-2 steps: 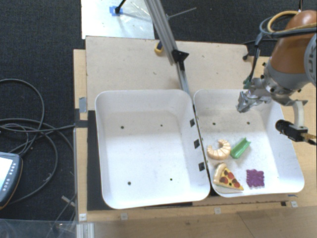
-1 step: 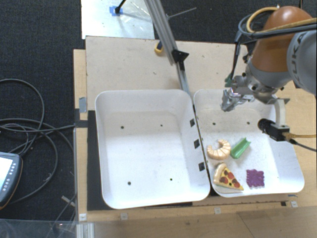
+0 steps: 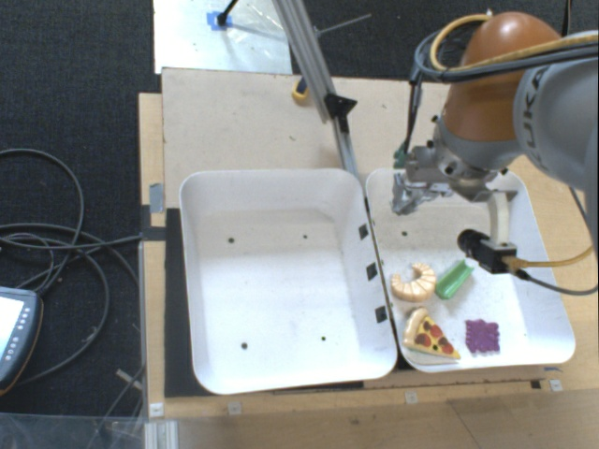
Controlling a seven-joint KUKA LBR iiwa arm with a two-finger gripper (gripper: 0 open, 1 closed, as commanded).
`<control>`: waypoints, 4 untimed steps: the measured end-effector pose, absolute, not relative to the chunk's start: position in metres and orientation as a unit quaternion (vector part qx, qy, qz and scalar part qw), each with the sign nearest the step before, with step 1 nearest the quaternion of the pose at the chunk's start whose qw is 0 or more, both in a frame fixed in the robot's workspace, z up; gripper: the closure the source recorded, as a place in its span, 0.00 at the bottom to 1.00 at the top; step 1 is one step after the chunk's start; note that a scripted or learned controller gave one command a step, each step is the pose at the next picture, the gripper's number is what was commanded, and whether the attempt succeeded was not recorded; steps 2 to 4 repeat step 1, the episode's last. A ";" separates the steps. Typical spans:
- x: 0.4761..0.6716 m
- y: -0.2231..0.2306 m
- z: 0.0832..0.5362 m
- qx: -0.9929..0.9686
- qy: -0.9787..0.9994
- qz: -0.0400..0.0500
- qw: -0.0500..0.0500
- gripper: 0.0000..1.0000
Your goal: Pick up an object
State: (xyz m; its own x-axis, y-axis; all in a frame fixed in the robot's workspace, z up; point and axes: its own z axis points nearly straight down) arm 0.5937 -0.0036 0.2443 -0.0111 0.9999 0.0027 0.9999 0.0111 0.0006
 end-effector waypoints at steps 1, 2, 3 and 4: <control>0.588 0.056 0.232 -0.703 -0.711 -0.001 0.001 1.00; 0.588 0.056 0.232 -0.703 -0.711 -0.001 0.001 1.00; 0.588 0.056 0.232 -0.703 -0.711 -0.001 0.001 1.00; 0.588 0.056 0.232 -0.703 -0.711 -0.001 0.001 1.00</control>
